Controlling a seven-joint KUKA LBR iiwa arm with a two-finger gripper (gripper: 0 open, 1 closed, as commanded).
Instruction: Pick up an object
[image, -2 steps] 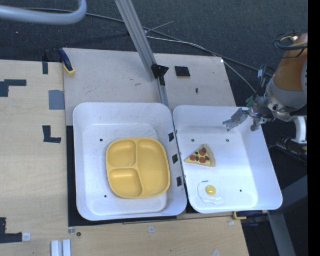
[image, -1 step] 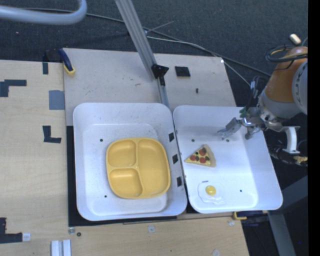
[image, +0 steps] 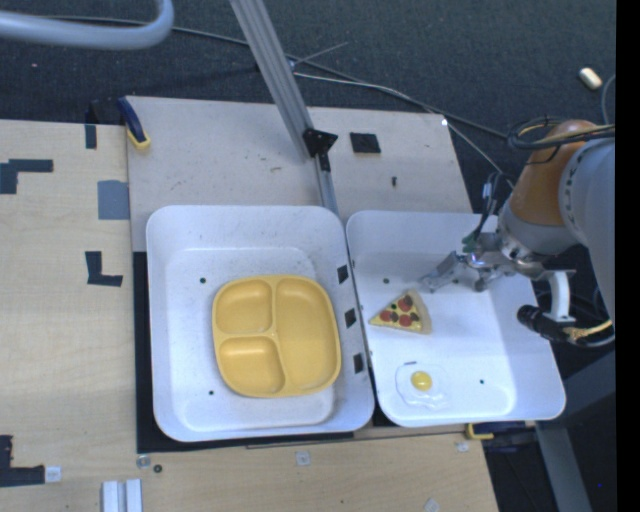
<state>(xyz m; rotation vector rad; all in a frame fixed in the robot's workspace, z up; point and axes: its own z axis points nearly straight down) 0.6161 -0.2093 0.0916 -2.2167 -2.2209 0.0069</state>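
Observation:
A toy pizza slice (image: 403, 313) lies in the middle of the right bin (image: 500, 390). A toy fried egg (image: 421, 384) rests near that bin's front edge. The gripper (image: 433, 279) reaches in from the right, low over the bin, just up and right of the pizza slice. Its fingers (image: 441, 273) point left toward the slice, and nothing shows between them. The grey arm with its orange band (image: 545, 190) stands at the bin's right side.
A yellow three-compartment plate (image: 276, 335) sits in the left bin (image: 180, 300). A slanted metal pole (image: 290, 90) rises behind the bins. Cables trail across the dark floor at the back. A black cable loop (image: 560, 325) hangs by the wrist.

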